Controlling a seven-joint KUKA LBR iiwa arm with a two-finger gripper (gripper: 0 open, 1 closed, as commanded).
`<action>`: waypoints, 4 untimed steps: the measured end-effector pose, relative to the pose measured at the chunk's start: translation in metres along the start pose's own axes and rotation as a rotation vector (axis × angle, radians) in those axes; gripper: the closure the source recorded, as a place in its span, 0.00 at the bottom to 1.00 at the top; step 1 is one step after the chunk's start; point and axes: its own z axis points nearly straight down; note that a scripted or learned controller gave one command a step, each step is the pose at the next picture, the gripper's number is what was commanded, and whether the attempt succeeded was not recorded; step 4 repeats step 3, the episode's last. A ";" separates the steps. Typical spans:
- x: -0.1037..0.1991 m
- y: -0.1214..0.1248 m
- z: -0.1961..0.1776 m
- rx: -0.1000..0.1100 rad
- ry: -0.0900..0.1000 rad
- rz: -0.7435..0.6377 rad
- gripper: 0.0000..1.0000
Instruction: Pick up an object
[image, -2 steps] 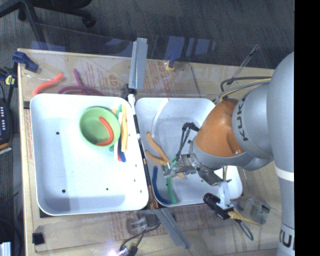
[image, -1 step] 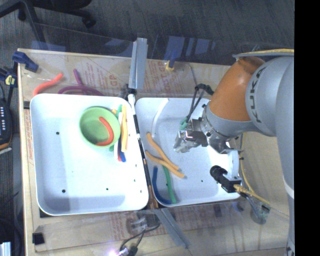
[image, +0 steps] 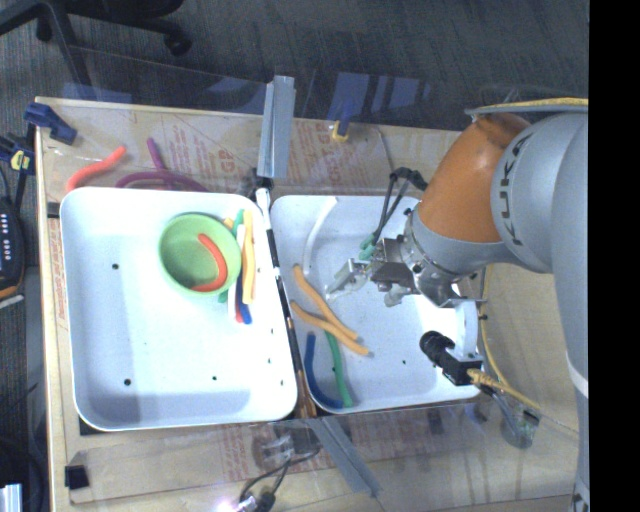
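Note:
My gripper (image: 343, 276) hovers over the middle of the right bin (image: 400, 398), pointing left, fingers open with nothing between them. Just left of and below it lie two long orange sticks (image: 325, 310), crossing each other. A blue stick (image: 311, 365) and a green stick (image: 341, 378) lie near that bin's front left corner. In the left bin (image: 150, 392) a green bowl (image: 192, 252) holds a curved red piece (image: 213, 264). Yellow and orange sticks (image: 247, 262) with a blue tip lie against the bowl's right side.
The divider between the bins (image: 283, 300) runs just left of the orange sticks. Behind the left bin, on the bench, lie a red-orange stick (image: 95, 170) and a purple hose (image: 155, 180). The arm's orange band (image: 470, 195) overhangs the right bin's back right.

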 end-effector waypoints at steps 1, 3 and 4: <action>0.001 -0.001 0.126 -0.001 -0.008 -0.022 0.00; 0.034 0.041 0.037 0.003 0.000 0.104 1.00; 0.034 0.041 0.037 0.003 0.000 0.104 1.00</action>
